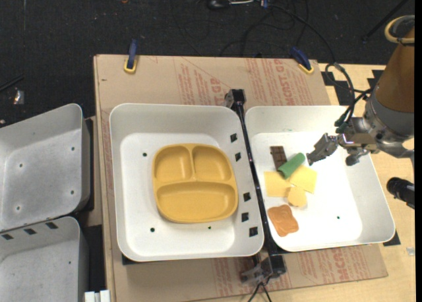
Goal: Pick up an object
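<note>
In the right bin [369, 228], claw [321, 149] – grip unclear – beside green cylinder [291, 165], yellow blocks [290, 183] below

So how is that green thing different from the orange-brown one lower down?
The green piece is a short cylinder, while the orange-brown piece is flat and irregular. The green piece rests on the yellow blocks; the orange-brown piece lies apart. The green piece is nearer the hand. Both are in the right bin.
</note>
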Robot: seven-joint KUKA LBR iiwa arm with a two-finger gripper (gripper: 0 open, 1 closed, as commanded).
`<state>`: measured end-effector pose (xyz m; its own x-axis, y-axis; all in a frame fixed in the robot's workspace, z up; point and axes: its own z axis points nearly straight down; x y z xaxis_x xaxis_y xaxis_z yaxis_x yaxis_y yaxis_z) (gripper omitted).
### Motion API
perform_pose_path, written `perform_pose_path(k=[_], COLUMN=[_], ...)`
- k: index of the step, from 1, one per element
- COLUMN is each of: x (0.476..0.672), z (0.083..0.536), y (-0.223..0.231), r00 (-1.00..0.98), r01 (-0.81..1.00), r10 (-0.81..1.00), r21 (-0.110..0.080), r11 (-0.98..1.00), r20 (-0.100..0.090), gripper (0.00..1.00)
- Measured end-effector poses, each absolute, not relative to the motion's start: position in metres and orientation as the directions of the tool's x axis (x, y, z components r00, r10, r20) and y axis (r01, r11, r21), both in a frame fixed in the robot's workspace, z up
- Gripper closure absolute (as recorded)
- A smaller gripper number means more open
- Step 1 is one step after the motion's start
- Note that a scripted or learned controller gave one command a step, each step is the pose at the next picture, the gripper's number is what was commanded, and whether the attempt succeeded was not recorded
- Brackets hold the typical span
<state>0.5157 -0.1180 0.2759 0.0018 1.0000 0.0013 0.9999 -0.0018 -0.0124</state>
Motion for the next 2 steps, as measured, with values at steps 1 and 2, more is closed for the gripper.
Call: perform_pose_path(k=[1,2], x=[0.518,0.514], z=[0.282,0.223], y=[-0.118,-0.109], r00=[-0.001,0.001], r01=[1.0,1.0], r10=[1.0,1.0], r21=[0.0,-0.005], r11=[0.001,-0.001], r20=[0.0,0.001], gripper=[0.0,0.0])
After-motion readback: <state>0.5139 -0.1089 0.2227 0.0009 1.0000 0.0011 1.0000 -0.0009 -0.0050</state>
